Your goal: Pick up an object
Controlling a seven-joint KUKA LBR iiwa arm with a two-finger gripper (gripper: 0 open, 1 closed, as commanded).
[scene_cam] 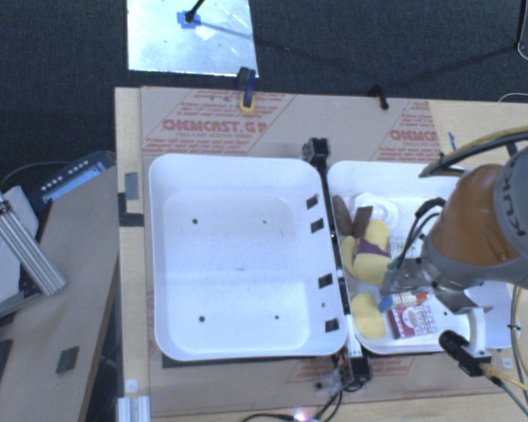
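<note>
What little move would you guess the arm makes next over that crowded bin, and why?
Probably a short drop straight down. The gripper hangs low in the right bin, beside the yellow plush toy and above the red packet, with nothing visibly held.

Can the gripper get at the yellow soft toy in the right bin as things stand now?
Probably yes. The gripper sits low in the right bin, right beside the yellow soft toy, whose top lies uncovered. A red packet and other items crowd it, so a clean grasp is uncertain.

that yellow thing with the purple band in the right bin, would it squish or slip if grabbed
The yellow thing with the purple band looks rounded and plush, so it would probably squash rather than slip. It seems light. Leaning on neighbouring items in the right bin, it may shift them.
</note>
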